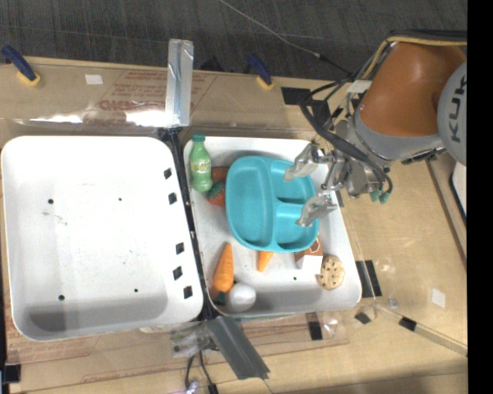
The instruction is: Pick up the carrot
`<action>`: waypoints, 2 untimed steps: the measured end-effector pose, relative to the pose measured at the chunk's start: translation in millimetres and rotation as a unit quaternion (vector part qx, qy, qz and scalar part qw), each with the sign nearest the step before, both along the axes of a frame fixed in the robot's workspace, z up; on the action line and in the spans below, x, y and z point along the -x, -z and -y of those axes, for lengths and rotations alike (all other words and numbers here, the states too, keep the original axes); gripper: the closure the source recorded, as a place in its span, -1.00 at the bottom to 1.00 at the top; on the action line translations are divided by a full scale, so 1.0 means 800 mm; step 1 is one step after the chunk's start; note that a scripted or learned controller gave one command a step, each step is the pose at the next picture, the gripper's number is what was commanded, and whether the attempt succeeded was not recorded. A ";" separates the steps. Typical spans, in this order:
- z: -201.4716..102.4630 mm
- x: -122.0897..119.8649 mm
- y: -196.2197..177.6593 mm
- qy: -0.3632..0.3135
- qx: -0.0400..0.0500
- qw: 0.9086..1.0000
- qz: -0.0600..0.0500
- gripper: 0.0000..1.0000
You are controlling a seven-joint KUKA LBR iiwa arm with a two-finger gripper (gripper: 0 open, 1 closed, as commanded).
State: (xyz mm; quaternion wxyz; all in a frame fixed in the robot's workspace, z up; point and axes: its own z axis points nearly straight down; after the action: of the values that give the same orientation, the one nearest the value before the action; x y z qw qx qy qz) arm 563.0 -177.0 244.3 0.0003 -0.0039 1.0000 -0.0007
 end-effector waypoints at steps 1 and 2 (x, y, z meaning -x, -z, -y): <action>-0.007 0.049 0.112 -0.014 -0.002 1.000 -0.003 -1.00; -0.069 0.102 0.150 -0.065 -0.001 0.998 -0.001 -1.00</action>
State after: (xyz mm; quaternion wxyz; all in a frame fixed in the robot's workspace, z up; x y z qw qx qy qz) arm 481.7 -121.4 124.7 -0.0006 -0.0693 0.9976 0.0007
